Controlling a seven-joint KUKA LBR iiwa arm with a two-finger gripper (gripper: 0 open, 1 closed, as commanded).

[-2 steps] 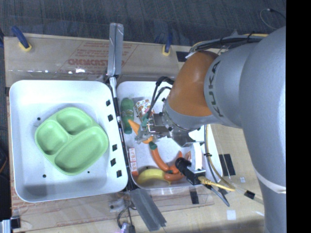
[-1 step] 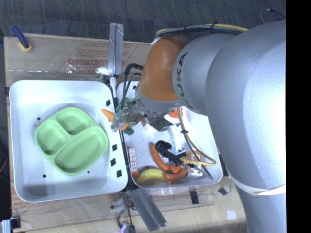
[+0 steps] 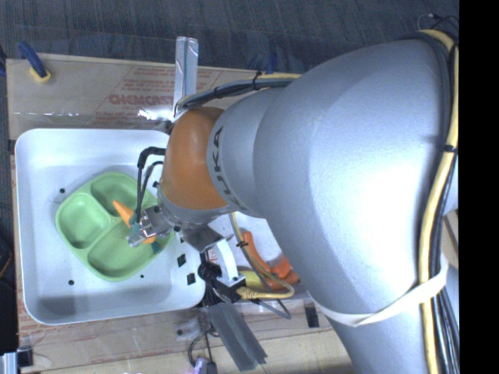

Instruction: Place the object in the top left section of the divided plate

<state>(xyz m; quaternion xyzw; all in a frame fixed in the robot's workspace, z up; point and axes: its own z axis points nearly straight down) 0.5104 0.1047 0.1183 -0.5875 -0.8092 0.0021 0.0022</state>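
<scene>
A green divided plate point(image 3: 84, 223) lies in the left white bin point(image 3: 47, 158). A thin orange object point(image 3: 122, 209) sits over the plate's middle, where the dividing ridges meet, and its right end reaches the gripper. My gripper point(image 3: 143, 233) hangs over the plate's right side, at the edge of the lower section. The big grey arm with its orange band point(image 3: 191, 166) comes in from the right and hides the plate's right rim.
The arm covers most of the right bin, where an orange item point(image 3: 281, 269) shows by the arm's lower edge. The left bin's floor point(image 3: 47, 287) lies bare around the plate. A wooden bench edge point(image 3: 101, 84) runs behind the bins.
</scene>
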